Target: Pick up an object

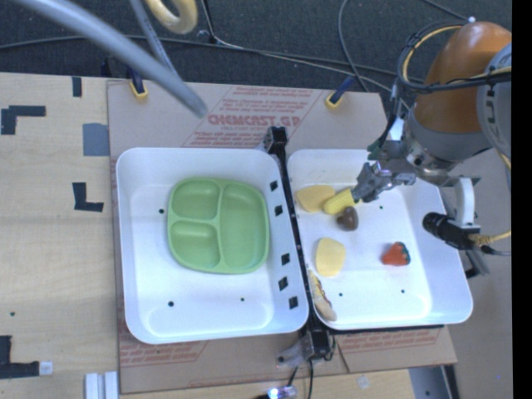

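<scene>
Reaching for the banana

The gripper [366,186] sits low against the banana's [337,202] near end, angled to grasp; whether it grips cannot be told.

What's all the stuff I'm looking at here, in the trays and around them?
Bins: two, white, side by side on the bench.
Plate: one, green, three compartments, in left bin.
Yellow pieces: three, right bin, one beside the gripper.
Brown piece: one, right bin, by the gripper.
Red piece: one, right bin, right side.
Tan piece: one, right bin's near-left edge.
Arm: one, grey and orange, from the right.
Gripper: one, dark, over right bin.
</scene>
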Motion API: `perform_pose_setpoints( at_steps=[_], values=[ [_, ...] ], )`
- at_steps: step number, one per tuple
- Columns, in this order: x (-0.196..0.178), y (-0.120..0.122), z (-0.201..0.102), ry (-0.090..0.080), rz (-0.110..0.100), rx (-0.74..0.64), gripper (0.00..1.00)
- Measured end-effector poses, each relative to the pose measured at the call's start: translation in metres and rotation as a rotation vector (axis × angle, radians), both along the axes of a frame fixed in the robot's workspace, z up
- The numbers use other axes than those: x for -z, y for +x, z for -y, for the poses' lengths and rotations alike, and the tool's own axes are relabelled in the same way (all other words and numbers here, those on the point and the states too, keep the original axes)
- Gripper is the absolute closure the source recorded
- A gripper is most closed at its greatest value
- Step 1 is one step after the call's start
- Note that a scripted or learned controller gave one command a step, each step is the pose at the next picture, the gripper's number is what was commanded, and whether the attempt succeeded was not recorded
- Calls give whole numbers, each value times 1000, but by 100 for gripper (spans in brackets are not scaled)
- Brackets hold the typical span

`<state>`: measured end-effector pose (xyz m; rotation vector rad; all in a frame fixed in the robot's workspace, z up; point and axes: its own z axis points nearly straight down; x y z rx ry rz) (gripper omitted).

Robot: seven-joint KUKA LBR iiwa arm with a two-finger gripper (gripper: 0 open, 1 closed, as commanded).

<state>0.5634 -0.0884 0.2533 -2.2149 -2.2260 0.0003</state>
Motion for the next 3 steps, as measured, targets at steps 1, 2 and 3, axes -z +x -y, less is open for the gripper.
perform_pose_setpoints(
  at_steps=[1, 2, 3],
  values=[
    [12, -9, -59, 0, -1, -1, 100],
    [27, -11, -113, 0, -2, -1, 100],
    [38, -15, -168, -1, -2, -1, 100]
  ],
)
